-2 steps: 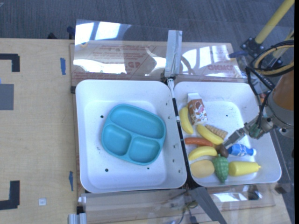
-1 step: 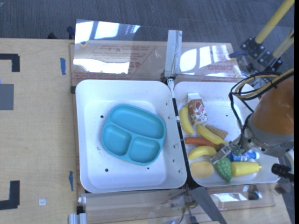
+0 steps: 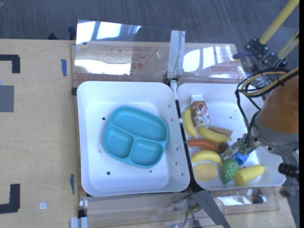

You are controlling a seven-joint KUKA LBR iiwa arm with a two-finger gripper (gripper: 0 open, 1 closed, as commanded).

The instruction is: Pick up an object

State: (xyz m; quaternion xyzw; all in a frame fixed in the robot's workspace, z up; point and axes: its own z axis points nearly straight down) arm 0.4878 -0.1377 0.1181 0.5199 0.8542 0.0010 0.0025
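Right now, hanging low over the lower right part of the right bin [image 3: 270,127]: pincer [image 3: 239,151], at the end of the arm [image 3: 280,113] reaching in from the right edge of the frame. Cannot tell whether apart or together; too small and too crowded by cables to read. No telling of anything clamped in it either.

Just under and beside it: small blue piece [image 3: 242,159], touching or nearly touching the tool. Just below that, toward the bottom of the frame: green toy [image 3: 229,171], probably the likeliest object to take, with the yellow toy [image 3: 248,174] touching its right side.

Further left in the same bin: curved banana [image 3: 205,156], a rounded tan piece [image 3: 205,172], an orange-red stick [image 3: 202,144], more bananas [image 3: 212,135] and a small carton [image 3: 199,109] toward the top.

To do this well: pick one target and centre over it before closing. Descend straight, avoiding a nudge to the yellow neighbour. Grip across the narrow width of the green toy, not its lumpy length. Lift slowly and check for a real hold.

Well apart, in the left bin [image 3: 90,127]: blue divided plate [image 3: 135,136]; leave alone.
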